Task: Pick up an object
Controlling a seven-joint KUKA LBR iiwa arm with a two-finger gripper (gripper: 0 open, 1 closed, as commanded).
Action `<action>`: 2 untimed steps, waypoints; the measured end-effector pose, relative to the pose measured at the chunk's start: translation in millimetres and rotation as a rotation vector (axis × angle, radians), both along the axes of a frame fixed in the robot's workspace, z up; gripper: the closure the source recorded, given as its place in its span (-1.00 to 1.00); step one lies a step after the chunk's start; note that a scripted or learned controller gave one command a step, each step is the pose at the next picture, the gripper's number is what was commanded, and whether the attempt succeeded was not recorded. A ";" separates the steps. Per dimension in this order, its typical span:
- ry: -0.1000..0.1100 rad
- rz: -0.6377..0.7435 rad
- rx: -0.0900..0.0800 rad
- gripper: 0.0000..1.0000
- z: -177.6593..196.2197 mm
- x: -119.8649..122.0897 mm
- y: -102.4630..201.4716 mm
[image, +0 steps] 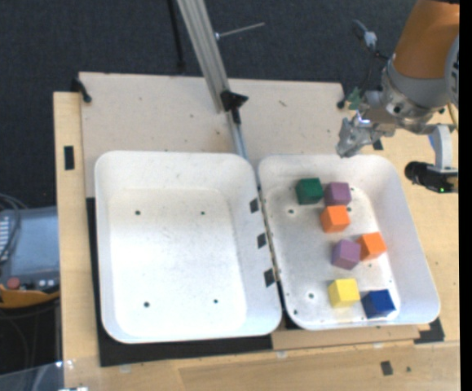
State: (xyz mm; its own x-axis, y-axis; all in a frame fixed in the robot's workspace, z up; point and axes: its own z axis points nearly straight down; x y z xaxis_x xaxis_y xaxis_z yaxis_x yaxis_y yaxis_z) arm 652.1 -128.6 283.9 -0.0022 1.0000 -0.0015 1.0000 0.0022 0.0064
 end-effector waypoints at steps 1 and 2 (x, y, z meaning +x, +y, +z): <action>0.007 0.003 0.001 1.00 -13.6 1.7 45.2; 0.007 0.004 0.002 1.00 -12.9 -11.6 94.0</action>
